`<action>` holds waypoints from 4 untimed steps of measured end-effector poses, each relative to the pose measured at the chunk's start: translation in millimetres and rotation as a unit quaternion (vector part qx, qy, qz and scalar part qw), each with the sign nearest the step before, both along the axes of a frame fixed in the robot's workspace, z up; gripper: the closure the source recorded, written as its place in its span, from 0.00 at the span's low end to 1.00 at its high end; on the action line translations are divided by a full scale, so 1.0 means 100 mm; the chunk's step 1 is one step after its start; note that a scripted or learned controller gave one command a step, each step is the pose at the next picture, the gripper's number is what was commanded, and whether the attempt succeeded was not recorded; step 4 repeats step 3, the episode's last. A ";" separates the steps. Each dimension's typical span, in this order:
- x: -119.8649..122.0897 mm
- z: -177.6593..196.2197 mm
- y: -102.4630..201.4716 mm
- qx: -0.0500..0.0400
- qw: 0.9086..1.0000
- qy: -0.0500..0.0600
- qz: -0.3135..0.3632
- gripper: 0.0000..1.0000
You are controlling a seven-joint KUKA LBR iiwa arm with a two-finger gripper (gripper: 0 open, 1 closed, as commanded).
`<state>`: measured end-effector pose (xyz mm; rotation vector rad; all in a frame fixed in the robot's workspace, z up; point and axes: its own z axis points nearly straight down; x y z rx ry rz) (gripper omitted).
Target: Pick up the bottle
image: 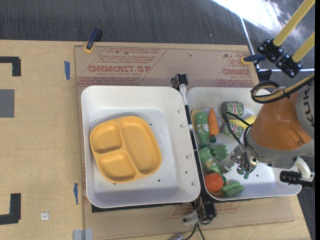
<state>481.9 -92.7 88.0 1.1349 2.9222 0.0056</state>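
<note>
Bottle [201, 126] lying in the right bin [265, 191], green, tucked against the bin's left wall near the divider, long axis running roughly up and down the view. Carrot [213, 122] lies just beside it on its right, close enough that the two may be touching. Below the bottle sit more green items, a broccoli-like piece [219, 151] and a green vegetable [210, 162], then a red tomato [215, 183] and another green piece [233, 188] near the bin's lower edge. A can [232, 108] rests toward the bin's far side.

Gripper [240, 162] is low inside the right bin, to the right of and below the bottle, apart from it, over the clutter of green items. Metal parts visible, but whether the fingers are spread or closed cannot be told from this angle; nothing can be made out held between them. The orange band [275, 129] of the arm hides part of the bin behind.

Left bin [95, 104] holds a yellow compartment plate [125, 148], well apart from the work.

Judgement: approach stage, grasp not yet made. Next move calls for shifting toward the bin's left wall and up the view, lining up across the bottle's narrow width, and coming down without catching the carrot or the wall.
</note>
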 end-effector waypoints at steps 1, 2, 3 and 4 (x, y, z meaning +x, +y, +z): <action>0.13 0.00 -0.08 -0.003 0.971 0.000 0.239 1.00; 0.09 -0.01 -0.06 0.001 0.999 0.003 0.035 1.00; 0.04 0.00 -0.02 -0.003 0.999 -0.004 0.045 1.00; 0.04 0.00 -0.02 -0.003 0.999 -0.004 0.045 1.00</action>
